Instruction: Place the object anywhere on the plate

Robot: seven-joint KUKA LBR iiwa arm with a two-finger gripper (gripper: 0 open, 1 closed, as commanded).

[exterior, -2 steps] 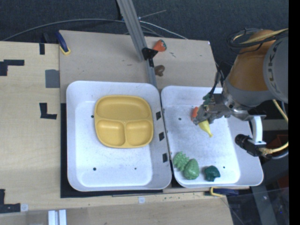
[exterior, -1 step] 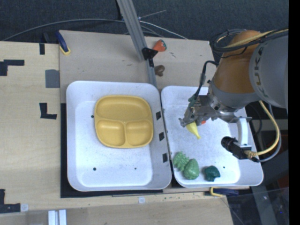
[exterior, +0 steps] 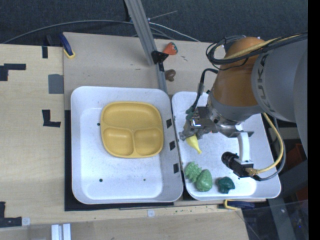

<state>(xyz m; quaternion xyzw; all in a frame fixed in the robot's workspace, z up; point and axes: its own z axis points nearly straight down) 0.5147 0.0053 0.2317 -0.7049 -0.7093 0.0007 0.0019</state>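
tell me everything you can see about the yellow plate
The plate is a mustard-yellow, rounded-square dish that looks like matte plastic, with a raised rim. Ridges divide it into three compartments: one wide section along the far side and two smaller ones on the near side. It lies flat, right side up, in the far half of the left bin, resting on the bin's floor. Nothing lies on it, and the hand is over the right bin.

Plate (exterior: 132, 129): plain mustard yellow. Bins (exterior: 85, 184): white. Right of the plate: cone-shaped object (exterior: 194, 145) yellow, knobbly object (exterior: 198, 176) light green, small lump (exterior: 225, 184) dark teal-green. Arm (exterior: 280, 79): grey, orange band. Bench (exterior: 30, 149): tan with black tape marks
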